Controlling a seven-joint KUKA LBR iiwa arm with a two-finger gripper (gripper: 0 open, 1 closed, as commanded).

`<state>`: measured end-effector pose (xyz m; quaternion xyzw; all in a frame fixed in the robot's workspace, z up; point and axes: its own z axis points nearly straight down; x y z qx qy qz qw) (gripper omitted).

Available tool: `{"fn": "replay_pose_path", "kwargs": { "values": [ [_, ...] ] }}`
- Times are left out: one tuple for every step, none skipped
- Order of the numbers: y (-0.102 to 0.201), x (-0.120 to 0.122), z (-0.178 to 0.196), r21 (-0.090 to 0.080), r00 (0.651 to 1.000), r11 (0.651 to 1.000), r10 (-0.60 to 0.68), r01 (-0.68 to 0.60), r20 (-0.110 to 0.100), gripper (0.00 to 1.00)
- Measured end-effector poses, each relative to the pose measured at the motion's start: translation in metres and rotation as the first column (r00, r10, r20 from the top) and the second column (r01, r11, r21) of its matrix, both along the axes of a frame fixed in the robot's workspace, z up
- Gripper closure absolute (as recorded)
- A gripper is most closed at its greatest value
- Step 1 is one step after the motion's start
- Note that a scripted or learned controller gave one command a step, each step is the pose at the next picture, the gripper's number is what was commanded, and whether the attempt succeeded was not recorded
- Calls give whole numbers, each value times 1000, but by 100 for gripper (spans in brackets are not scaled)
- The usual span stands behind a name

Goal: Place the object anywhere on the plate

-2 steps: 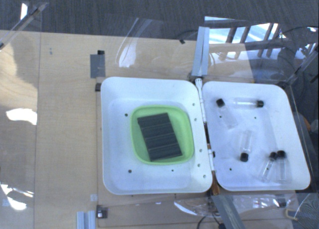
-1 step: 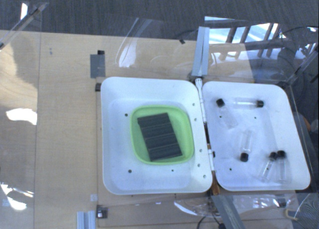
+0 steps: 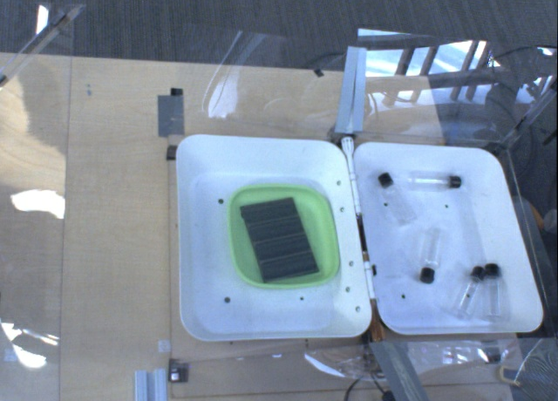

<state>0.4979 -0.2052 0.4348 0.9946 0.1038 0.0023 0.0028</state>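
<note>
Wooden bench [image 3: 105,242] — two white bins [image 3: 261,164]

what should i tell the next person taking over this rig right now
Left bin: a green plate with a dark ribbed block lying flat on it, fully inside the rim.
Right bin: several clear vials with black caps lie loose, one near the top edge, one mid-bin, two at the lower right.
Done: if the block is the object, it is already on the plate.
Left: nothing obvious for the block; confirm which object was meant, since the vials are all off the plate.
</note>
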Motion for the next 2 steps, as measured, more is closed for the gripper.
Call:
{"fn": "replay_pose_path", "kwargs": {
  "values": [
    [0,-8,0,0,1000,1000,-1,1,0,0],
    [0,-8,0,-1,1000,1000,0,0,-1,0]
  ]
}}
